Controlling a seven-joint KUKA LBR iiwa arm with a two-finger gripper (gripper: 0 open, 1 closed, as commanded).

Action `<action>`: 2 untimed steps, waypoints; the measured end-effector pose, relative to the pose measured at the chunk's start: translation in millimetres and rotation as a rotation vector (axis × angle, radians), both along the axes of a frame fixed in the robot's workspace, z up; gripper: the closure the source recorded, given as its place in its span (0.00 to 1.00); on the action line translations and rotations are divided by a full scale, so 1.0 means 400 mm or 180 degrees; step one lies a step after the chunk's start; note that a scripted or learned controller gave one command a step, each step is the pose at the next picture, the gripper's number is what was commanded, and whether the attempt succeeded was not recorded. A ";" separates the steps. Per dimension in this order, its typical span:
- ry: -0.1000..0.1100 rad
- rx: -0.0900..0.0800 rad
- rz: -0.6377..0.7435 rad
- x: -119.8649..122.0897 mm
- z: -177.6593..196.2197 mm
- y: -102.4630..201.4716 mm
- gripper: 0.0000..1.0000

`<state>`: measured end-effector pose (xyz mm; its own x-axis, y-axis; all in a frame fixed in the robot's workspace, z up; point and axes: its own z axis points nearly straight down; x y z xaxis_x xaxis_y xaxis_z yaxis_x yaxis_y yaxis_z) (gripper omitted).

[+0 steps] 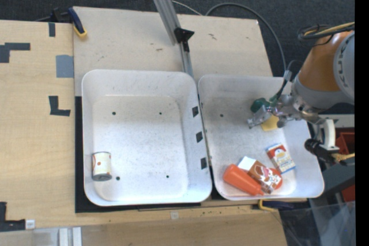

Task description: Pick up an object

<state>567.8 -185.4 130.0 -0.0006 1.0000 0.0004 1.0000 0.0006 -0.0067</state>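
My gripper (pixel 255 114) hangs low over the upper middle of the right bin (pixel 230 95), reaching in from the right under the grey arm with its orange band (pixel 326 69). It looks open, one fingertip dark green (pixel 257 105) and the other grey (pixel 252 122), with nothing between them. A small yellow object (pixel 270 124) lies just beside the gripper, on its lower right. Nearer the front of this bin lie a small red-and-blue carton (pixel 281 158), a white-and-brown packet (pixel 262 173) and an orange bottle-like object (pixel 241 180).
The left bin (pixel 138 80) holds one small can (pixel 101 166) near its front left corner. A metal pole (pixel 164 0) rises from the bench behind the bins, and a black cable (pixel 242 8) loops toward the arm. A yellow-handled clamp (pixel 77 22) lies at the back left.
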 end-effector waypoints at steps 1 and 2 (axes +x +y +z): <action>-0.0014 -0.0006 0.0001 -0.001 -0.108 0.001 0.00; -0.0018 -0.0004 0.0004 0.000 -0.078 0.002 1.00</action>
